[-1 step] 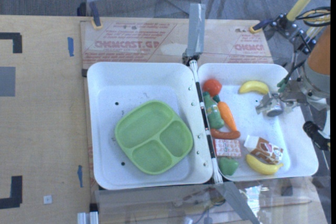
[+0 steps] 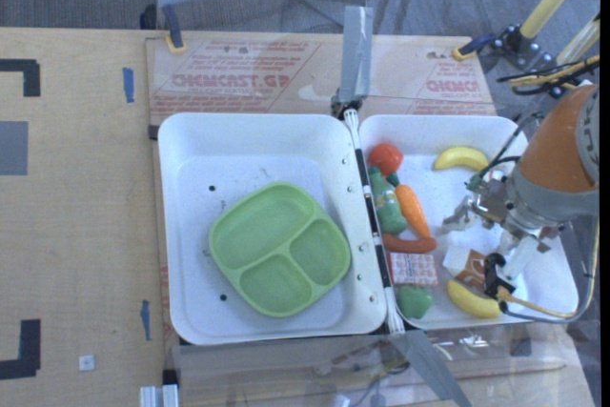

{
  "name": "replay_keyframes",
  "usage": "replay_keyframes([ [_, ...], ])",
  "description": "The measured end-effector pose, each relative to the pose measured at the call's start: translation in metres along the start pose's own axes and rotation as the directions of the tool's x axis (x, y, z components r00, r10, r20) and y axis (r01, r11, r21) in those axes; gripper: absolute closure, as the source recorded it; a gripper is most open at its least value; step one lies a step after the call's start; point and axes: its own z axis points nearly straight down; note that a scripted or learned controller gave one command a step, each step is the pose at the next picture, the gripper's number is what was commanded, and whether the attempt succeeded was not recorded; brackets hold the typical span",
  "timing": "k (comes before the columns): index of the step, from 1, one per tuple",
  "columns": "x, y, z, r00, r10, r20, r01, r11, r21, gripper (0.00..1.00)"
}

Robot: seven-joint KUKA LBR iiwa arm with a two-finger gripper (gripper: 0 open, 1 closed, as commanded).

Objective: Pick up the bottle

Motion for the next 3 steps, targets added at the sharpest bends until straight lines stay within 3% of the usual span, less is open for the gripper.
replay_keyframes([
  [1,-0.003,0.001,-0.01,1.0,0.004,0.004,-0.004,1.0,-0.004,1.0],
  [2,0.001,-0.005,-0.21,1.0,0.02,0.004,-0.02,1.0,0.006,1.0],
  [3,0.059,-0.024,-0.332,0.984,0.178,0.005,-0.178,0.984,0.005,1.0],
])
